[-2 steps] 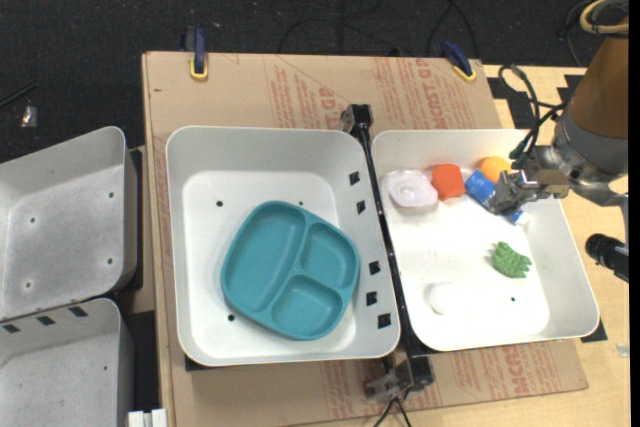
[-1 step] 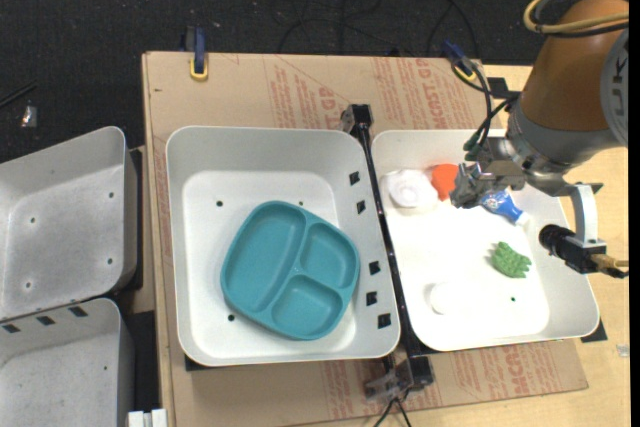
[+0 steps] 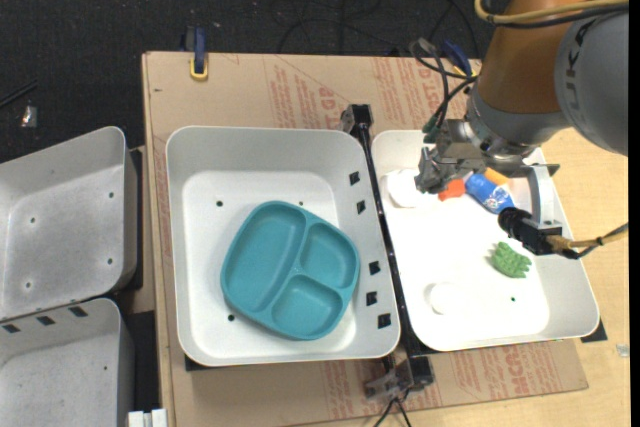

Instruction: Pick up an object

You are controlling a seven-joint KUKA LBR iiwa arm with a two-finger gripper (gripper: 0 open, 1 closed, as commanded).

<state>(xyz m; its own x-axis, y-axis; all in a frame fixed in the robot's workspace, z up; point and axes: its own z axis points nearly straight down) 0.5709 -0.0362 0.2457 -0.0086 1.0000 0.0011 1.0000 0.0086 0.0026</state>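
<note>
So, starting at the left: the left bin (image 3: pixel 190 215) has a teal divided plate (image 3: pixel 290 270) lying flat in the middle. It looks like rigid, light plastic, smooth and broad, so only its rim offers a grip. Moving over to the right bin (image 3: pixel 470 325), the gripper (image 3: pixel 432 177) hangs low by the far-left corner, and whether it's wide or narrow can't be told from this angle. Just beside it sits an orange piece (image 3: pixel 453 188) touching a blue bottle-like thing (image 3: pixel 490 193), probably hard and a bit slippery, best pinched across the middle. Further right, a small green toy (image 3: pixel 511 260) looks bumpy, light and easiest to grab.
</note>
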